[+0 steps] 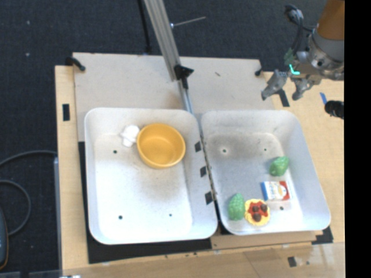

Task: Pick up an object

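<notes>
Green lump [279, 165] well below open hand [288, 91]

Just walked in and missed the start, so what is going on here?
A robot arm's tool hangs open above the bench beyond the right bin, holding nothing. In that bin lie two green pieces, a small carton and a yellow disc. The left bin holds a yellow bowl and a white lump.

A robotics lab is suggested: two white bins [145, 225] are set on a plywood bench [122, 74], with a metal camera mast [164, 33] over dark carpet [35, 22].
</notes>
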Controlling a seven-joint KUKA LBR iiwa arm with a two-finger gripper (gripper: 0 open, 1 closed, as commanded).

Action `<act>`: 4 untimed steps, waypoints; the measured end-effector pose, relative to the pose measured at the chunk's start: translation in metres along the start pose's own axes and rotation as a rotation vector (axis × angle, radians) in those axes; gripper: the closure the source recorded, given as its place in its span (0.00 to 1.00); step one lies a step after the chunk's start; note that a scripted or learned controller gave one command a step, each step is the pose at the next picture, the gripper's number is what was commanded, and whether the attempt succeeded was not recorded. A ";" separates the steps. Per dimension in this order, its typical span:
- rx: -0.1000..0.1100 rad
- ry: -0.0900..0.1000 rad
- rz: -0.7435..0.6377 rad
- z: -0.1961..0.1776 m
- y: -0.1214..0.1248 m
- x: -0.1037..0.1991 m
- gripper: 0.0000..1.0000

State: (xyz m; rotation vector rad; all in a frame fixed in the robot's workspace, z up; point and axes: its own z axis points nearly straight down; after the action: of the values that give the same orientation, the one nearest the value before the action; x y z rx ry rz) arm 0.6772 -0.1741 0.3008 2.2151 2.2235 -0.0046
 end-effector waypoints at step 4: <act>-0.005 -0.004 -0.001 0.163 0.002 -0.007 1.00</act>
State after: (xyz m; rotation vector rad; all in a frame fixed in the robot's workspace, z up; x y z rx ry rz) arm 0.6790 -0.1817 0.1378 2.2101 2.2199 -0.0032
